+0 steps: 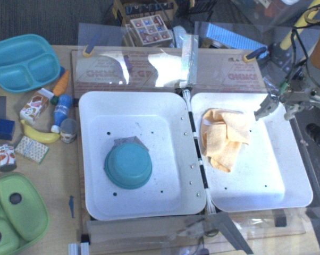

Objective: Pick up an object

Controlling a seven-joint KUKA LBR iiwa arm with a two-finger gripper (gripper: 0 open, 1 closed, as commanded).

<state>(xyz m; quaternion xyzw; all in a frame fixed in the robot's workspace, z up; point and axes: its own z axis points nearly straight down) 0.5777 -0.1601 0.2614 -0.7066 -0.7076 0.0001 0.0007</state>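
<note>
At the right edge of the frame, my two-finger metal gripper (267, 109) hovers over the right white plastic bin (287, 195); I cannot tell how it is set. Just left of it lies a crumpled yellow cloth (224, 137). An upturned teal bowl (128, 165) sits in the left white bin (96, 121).

You see grey metal gripper (267, 109), black cables looping above it, orange patch at arm's upper edge.
</note>
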